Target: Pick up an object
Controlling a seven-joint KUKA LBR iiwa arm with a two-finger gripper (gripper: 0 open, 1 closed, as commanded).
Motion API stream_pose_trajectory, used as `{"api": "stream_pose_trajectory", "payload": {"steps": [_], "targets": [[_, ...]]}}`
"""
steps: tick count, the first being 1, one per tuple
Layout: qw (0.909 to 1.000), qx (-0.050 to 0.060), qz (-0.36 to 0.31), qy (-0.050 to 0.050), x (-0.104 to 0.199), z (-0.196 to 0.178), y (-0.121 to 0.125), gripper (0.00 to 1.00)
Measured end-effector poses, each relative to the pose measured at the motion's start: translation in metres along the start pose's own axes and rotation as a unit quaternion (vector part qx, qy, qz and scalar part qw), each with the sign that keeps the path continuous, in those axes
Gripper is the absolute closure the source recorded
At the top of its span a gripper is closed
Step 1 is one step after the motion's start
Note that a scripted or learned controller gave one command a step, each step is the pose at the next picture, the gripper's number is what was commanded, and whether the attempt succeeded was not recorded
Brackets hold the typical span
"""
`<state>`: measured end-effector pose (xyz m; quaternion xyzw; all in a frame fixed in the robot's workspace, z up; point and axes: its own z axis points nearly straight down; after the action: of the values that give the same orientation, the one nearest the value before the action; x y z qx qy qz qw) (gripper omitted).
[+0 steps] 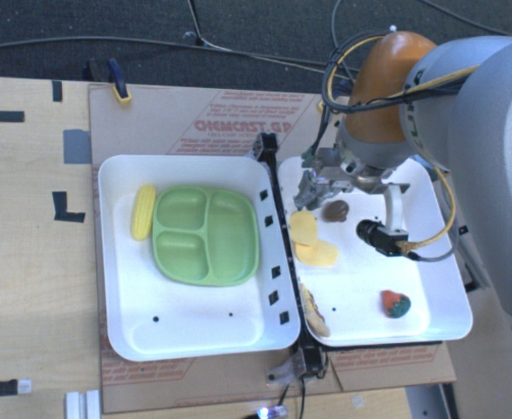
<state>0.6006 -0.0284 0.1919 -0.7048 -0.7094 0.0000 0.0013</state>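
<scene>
While the gripper (310, 192) hangs low over the right bin (430, 326), I cannot tell how it is set. Just below it lie two yellow chips (309, 239); a brown lump (336, 209) sits beside it, a red and green fruit (395, 304) nearer the front. The left bin (120, 321) holds a green divided plate (206, 235) and, touching its left rim, a yellow corn cob (142, 211).
</scene>
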Motion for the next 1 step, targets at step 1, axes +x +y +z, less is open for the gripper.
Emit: {"api": "stream_pose_trajectory", "payload": {"steps": [1], "targets": [[1.0, 0.0, 0.001, -0.001, 0.0482, -0.0021, 0.0073, 1.0]]}}
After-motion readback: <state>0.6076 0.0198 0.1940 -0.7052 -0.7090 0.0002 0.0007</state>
